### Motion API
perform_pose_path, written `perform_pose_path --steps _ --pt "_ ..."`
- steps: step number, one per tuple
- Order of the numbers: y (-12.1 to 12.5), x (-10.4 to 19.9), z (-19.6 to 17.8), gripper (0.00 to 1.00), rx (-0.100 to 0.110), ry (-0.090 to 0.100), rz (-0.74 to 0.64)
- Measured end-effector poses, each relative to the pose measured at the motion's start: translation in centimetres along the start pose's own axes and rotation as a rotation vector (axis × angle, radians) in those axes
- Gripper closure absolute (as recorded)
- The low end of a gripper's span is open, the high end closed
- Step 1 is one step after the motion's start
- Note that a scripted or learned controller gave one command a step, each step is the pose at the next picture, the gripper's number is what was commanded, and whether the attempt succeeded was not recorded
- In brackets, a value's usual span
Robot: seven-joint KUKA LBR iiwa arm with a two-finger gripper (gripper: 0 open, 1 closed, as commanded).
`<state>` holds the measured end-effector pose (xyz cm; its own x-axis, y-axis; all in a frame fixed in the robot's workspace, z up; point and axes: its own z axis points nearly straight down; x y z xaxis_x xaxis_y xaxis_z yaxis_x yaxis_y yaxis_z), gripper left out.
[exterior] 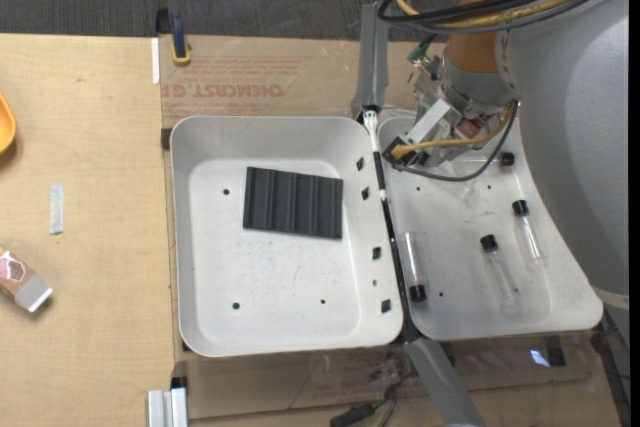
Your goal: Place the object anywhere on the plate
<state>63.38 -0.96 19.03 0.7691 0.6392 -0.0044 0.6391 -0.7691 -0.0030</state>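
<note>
The claw (440, 130) sits low over the far left corner of the right bin (560, 310), tangled in yellow and black cables; whether it is spread or closed cannot be told from here. Nothing is seen between its tips. Nearest it along the bin's left wall lies a clear tube with a black cap (410, 267); two more capped tubes (497, 265) rest toward the bin's right side. These look light, stiff, smooth and round, likely to roll or slip, so a hold across the middle of the barrel seems safest. The dark ribbed plate (293, 202) lies in the left bin (200, 315), toward its far edge.
</note>
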Motion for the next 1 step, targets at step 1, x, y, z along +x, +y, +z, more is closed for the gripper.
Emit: perform_pose_path --steps 1 --pt "-5.26 1.19 -0.01 1.00 0.000 0.000 0.275"
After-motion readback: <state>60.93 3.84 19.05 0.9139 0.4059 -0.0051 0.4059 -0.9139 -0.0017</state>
